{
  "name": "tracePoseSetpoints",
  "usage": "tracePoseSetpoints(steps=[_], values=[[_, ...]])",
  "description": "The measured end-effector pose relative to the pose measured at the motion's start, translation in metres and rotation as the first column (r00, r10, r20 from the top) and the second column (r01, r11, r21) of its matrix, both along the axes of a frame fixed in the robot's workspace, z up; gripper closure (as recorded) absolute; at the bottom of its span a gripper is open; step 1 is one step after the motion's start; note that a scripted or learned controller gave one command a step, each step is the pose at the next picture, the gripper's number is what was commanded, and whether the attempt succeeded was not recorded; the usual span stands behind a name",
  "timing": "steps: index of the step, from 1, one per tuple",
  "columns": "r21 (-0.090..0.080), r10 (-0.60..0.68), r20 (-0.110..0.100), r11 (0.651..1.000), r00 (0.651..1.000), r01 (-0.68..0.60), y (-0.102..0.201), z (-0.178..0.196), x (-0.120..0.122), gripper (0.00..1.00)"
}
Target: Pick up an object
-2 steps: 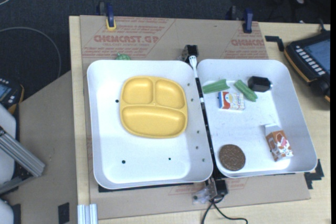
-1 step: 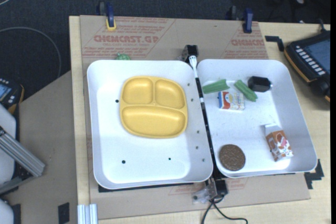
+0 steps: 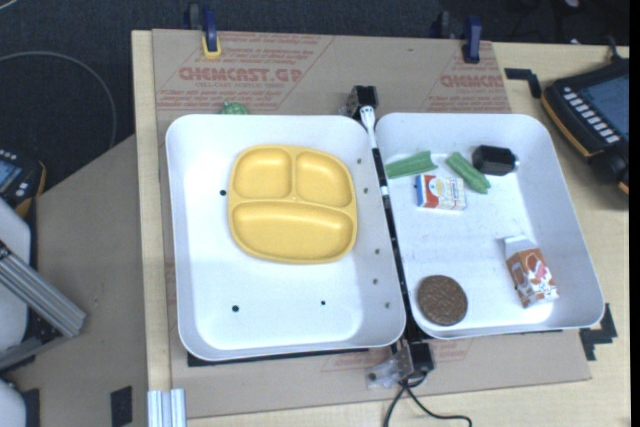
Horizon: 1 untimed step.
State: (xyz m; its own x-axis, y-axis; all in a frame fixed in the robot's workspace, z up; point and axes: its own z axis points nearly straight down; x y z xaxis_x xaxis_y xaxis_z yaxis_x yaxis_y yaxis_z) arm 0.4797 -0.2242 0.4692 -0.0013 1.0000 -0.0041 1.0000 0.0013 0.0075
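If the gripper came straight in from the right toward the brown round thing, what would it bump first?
Likely the small red-and-white carton, lying right of that flat brown disc in the right white bin, unless it travels higher.

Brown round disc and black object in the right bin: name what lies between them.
In the camera view, the small red-and-white packet lies between the brown round disc and black object; bare bin floor otherwise.

The brown board [image 3: 300, 65] under the two bins carries red printed lettering. At its upper left it reads "CHEMCAST GP", with smaller lines beneath too fine to read. At the upper right the same word repeats, seemingly "CHEMCAST", partly cut by the right bin's rim [image 3: 460, 118].
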Motion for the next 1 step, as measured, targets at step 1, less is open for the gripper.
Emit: tracePoseSetpoints(steps=[1], values=[[0.006,-0.002,-0.013,1.000,1.000,0.002,0.0007,-0.0727,-0.0005,1.00]])
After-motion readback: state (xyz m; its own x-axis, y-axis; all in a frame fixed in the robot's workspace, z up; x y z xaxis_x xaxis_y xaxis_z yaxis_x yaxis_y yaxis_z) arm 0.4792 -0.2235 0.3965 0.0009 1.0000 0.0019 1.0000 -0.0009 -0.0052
